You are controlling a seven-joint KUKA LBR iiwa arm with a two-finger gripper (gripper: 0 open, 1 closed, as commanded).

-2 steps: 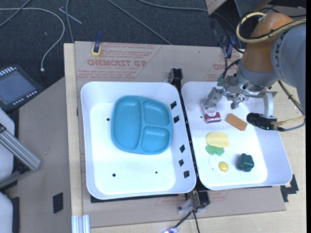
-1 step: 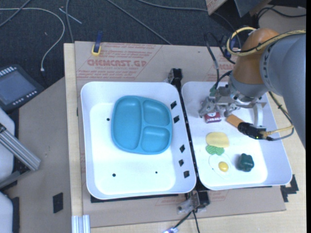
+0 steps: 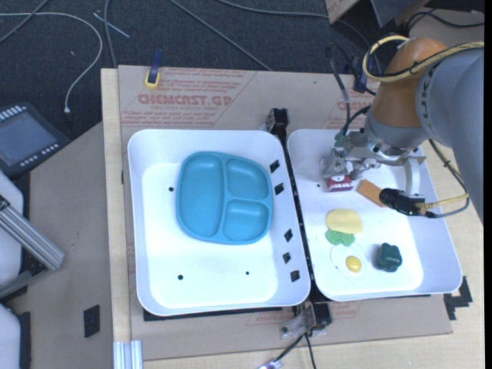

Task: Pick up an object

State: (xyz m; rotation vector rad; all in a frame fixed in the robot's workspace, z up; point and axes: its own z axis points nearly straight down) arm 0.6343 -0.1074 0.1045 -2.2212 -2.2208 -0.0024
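Observation:
My gripper (image 3: 339, 171) is low in the right bin (image 3: 438, 279), near its far left part. A small red and white object (image 3: 339, 182) lies right under its tip, touching or nearly touching it. Closer to the front lie a yellow piece (image 3: 344, 221), a green leafy piece (image 3: 338, 237), a toy fried egg (image 3: 351, 263) and a dark green pepper (image 3: 387, 257). An orange piece (image 3: 368, 190) lies just right of the red object.
The left bin (image 3: 154, 275) holds a blue divided plate (image 3: 224, 197) in its far half. The grey arm with its orange band (image 3: 407, 83) comes in over the right bin's far right corner. Cables lie on the floor behind the bench.

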